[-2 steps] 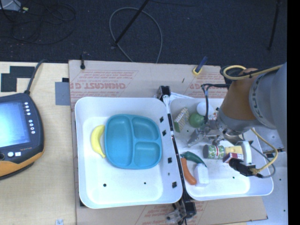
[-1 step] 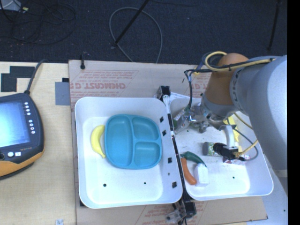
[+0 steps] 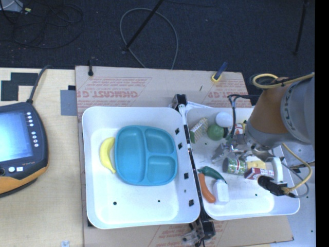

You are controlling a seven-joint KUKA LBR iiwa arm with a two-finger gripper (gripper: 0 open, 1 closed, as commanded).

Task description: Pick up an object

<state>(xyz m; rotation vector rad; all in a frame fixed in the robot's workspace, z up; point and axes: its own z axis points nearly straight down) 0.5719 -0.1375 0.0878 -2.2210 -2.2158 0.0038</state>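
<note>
Nearest the lens, the grey arm's two-finger gripper [image 3: 226,151] hangs low in the right white bin [image 3: 288,207], its opening impossible to judge, just beside a small label-wrapped can [image 3: 235,165], so the reach seems underway, and closing squarely comes next.

red upside-down print on cardboard sheet [image 3: 110,93], not legible.

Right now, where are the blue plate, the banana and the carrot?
Blue divided plate [image 3: 145,156], camera view: on the ridge between its compartments.
Banana [image 3: 106,155], camera view: on the middle of its yellow curve beside the plate.
Carrot [image 3: 207,190], camera view: on its orange body.
</note>
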